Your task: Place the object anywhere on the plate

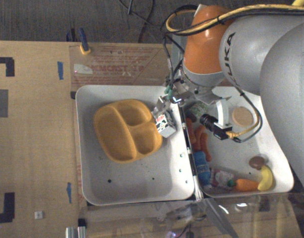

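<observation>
— Where's the plate?
— The yellow divided plate lies in the left bin on the counter.
— And the object?
— A small printed box sits at the plate's right edge, touching its rim, under the pincer.
— Is the pincer clenched on it?
— It's right against the box, but I cannot tell. The right bin holds a banana and a carrot.
</observation>
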{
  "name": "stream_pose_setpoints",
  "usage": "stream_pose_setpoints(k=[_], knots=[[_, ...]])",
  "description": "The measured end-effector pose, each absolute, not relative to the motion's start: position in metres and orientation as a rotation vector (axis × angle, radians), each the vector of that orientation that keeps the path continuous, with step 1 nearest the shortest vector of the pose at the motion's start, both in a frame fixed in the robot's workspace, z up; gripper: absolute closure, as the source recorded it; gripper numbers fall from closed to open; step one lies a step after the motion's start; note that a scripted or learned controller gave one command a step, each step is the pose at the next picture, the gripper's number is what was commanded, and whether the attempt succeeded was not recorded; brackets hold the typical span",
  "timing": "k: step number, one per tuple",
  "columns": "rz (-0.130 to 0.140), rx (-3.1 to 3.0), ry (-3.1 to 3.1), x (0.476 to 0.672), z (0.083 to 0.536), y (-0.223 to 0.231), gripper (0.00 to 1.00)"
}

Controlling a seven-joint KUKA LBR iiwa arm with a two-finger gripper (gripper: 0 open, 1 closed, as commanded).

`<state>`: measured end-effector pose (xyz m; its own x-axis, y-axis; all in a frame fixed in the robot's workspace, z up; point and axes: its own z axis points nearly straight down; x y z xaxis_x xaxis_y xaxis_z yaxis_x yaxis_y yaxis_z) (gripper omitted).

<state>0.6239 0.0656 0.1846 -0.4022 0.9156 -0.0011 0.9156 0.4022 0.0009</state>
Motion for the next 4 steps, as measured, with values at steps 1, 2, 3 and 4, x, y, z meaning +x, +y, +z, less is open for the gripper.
stream_pose_setpoints(k=[1,2,3,4], knots=[[0.000,1.245,2.885,0.580,0.204,0.124,0.00],[0.001,1.300,2.858,0.542,0.270,0.068,0.00],[0.000,1.096,2.946,0.480,0.192,0.044,0.00],[0.002,1.011,2.970,0.607,0.413,0.065,0.00]])
